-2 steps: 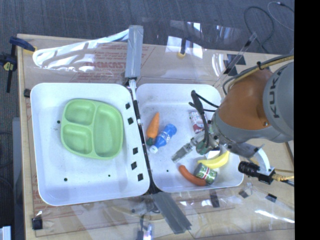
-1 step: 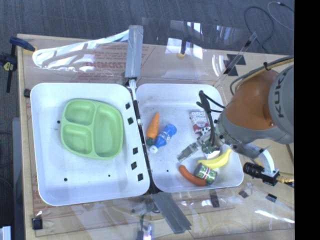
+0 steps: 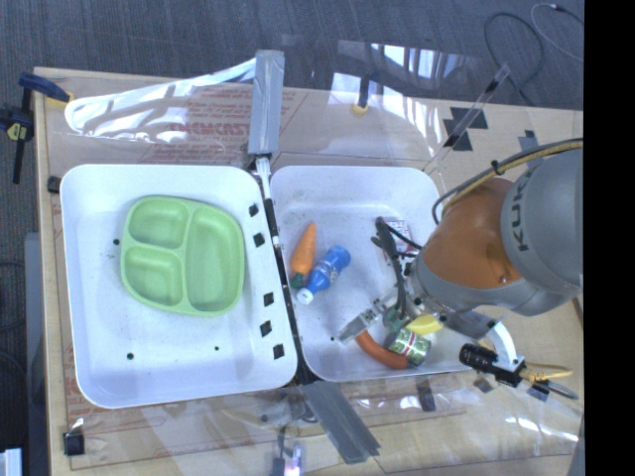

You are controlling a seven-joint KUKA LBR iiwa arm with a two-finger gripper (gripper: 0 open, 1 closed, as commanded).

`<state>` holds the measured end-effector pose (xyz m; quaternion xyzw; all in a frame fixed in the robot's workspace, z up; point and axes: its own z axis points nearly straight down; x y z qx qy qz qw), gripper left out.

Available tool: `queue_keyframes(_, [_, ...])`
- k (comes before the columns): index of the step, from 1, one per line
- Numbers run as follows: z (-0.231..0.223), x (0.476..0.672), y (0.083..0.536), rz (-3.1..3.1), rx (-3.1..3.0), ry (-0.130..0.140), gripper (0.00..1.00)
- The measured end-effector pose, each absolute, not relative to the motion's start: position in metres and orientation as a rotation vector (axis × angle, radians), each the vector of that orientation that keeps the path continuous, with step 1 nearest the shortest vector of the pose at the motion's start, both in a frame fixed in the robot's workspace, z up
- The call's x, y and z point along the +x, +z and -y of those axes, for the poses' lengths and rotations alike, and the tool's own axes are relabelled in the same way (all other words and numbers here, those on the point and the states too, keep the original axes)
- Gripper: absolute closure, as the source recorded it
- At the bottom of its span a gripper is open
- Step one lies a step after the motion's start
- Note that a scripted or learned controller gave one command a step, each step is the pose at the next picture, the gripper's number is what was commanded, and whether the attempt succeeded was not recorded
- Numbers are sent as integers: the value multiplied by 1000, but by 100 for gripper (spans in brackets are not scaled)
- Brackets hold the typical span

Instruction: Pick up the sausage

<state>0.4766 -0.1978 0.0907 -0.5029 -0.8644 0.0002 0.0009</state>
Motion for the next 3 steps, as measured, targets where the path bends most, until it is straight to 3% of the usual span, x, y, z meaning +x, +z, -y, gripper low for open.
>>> queue_keyframes(1, [198,477,100,2717,-1573,1,100])
queue_keyframes(2, [154,479,224,2745,-1531,-1,100])
queue_keyframes(3, [153,480,234,2751,-1523,-1,100])
